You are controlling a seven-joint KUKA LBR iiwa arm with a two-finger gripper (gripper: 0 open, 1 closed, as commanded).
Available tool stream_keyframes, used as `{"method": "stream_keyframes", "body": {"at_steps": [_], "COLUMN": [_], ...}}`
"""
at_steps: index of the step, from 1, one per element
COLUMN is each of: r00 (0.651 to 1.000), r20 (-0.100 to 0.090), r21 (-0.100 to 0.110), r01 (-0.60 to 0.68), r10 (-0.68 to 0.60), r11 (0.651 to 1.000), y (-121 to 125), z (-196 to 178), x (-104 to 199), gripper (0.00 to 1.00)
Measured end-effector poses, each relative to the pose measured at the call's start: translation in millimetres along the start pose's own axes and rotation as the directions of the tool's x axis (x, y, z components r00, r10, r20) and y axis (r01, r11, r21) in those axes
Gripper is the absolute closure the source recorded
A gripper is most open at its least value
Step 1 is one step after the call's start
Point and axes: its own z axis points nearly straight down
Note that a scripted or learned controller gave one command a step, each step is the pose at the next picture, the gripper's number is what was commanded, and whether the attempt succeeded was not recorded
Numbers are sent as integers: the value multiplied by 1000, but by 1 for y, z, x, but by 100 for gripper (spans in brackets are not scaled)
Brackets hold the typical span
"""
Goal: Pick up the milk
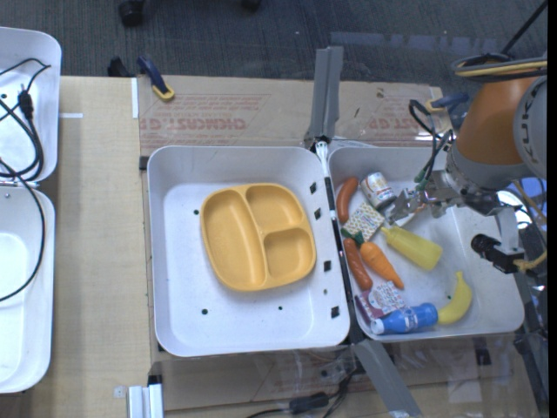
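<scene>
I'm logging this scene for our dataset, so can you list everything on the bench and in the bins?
Bins: 2, white, side by side.
Divided plate: 1, yellow, left bin.
Hot dog: 1, red-orange, right bin, far left.
Can: 1, silver, right bin, far side.
Mustard bottle: 1, yellow, right bin centre.
Carrots: 2, orange, right bin's left side.
Banana: 1, yellow, right bin, near right.
Blue bottle: 1, blue, right bin's near edge.
Gripper: 1, metal, over right bin.

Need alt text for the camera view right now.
The gripper hovers low in the right bin among a can, yellow bottle, carrot, banana and blue bottle. The left bin holds a yellow divided plate.
</scene>
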Motion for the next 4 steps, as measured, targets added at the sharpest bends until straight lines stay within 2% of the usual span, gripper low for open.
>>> {"method": "stream_keyframes", "body": {"at_steps": [1,2,3,4], "r00": [1000,952,746,703], "r20": [1,3,3,3], "r21": [-1,-4,-3,-2], "r01": [-2,305,666,711], "r10": [2,-305,-666,-711], "r11": [1000,952,746,703], "y": [0,4,-49,-62], "z": [-10,-80,-77,-90], "x": [-1,-46,-7,75], "gripper": [100,100,100,100]}}
